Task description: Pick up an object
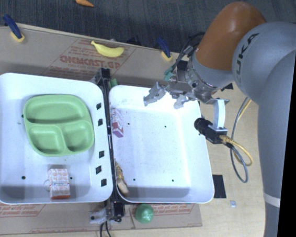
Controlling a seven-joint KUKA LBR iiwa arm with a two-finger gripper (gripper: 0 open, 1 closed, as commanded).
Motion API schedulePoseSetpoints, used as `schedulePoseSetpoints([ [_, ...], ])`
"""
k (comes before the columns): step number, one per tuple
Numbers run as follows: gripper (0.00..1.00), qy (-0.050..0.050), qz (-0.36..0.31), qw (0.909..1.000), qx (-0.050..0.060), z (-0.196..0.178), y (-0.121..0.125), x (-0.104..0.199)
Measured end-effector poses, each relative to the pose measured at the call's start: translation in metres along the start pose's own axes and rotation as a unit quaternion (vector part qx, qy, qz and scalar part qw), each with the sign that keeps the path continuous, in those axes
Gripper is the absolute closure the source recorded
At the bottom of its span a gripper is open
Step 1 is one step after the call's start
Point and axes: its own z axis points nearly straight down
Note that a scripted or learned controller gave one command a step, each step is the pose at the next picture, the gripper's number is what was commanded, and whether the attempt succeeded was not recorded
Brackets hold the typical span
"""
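Gripper (167,97) over right bin's (182,193) far rim (open-fingered)

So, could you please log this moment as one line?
arm: over right white bin far edge | tool: open, holding nothing | left white bin: green divided tray, small carton

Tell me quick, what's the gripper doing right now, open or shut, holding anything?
Gripper: open, nothing between its fingers, hanging over the far edge of the right bin.
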Motion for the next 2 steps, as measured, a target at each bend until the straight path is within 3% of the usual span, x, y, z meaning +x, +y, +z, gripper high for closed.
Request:
schedulePoseSetpoints([
  [1, 0.00, 0.000, 0.000, 1.0000, 0.002, 0.142, -0.060, -0.051],
  [2, 0.00, -0.001, 0.001, 1.0000, -0.001, 0.150, -0.065, -0.118],
])
